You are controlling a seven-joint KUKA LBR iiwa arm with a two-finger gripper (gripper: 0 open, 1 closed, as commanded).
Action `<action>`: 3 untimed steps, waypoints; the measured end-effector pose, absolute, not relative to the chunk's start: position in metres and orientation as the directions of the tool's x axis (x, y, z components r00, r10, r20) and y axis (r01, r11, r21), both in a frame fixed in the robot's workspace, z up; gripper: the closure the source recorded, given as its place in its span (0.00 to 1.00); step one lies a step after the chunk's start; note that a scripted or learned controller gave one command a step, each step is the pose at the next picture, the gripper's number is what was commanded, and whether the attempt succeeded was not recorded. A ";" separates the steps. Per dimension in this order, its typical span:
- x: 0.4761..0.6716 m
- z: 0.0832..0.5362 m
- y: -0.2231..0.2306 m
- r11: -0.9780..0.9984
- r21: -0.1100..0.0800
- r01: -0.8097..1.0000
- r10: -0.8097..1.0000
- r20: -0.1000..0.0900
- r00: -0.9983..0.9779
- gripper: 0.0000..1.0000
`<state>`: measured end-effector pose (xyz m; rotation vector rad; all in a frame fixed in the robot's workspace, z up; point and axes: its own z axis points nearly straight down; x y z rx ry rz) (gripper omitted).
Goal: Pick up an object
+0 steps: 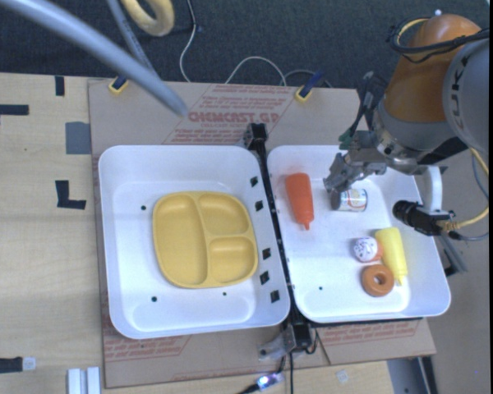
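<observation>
orange carrot [299, 199] just left of pincer [343, 185] | small can [354, 199] under it | pincer state: can't tell | donut [379, 281], yellow bottle [392, 254] nearer front

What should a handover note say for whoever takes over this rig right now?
Gripper: low in the right white bin, over a small silver can; grip state unclear.
Right bin also holds an orange carrot-shaped toy, a yellow bottle-shaped toy, a small white speckled ball and a brown ring doughnut.
Left white bin holds a yellow divided plate.
Done: nothing visibly lifted.
Left: secure and raise one object.
</observation>
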<state>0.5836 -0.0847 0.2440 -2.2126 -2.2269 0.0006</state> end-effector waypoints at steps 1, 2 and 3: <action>0.589 0.249 -0.034 0.007 -0.001 1.000 1.000 0.001 -0.007 1.00; 0.585 0.250 0.026 0.008 -0.002 1.000 1.000 0.001 -0.008 1.00; 0.591 0.245 0.071 0.006 -0.002 1.000 1.000 0.001 -0.006 1.00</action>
